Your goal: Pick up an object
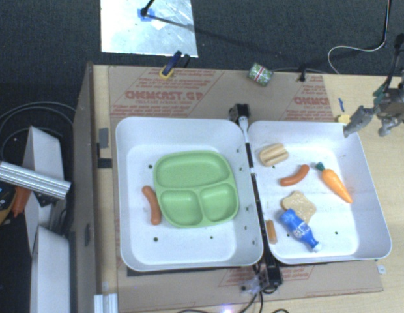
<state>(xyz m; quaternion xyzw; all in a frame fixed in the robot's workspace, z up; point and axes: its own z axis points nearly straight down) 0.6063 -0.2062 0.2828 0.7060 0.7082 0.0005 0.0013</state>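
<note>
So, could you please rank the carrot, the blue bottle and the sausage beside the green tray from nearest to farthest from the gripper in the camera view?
From the gripper, at the right bin's upper right corner:
1. The carrot, on the right bin's right side.
2. The blue bottle, lower in the right bin.
3. The sausage, in the left bin, left of the green tray.

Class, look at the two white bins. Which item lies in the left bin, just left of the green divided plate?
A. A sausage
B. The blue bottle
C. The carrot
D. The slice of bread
A: a sausage lies on the floor of the left bin, just left of the green divided plate, while the carrot, blue bottle and slice of bread all lie in the right bin.
</note>
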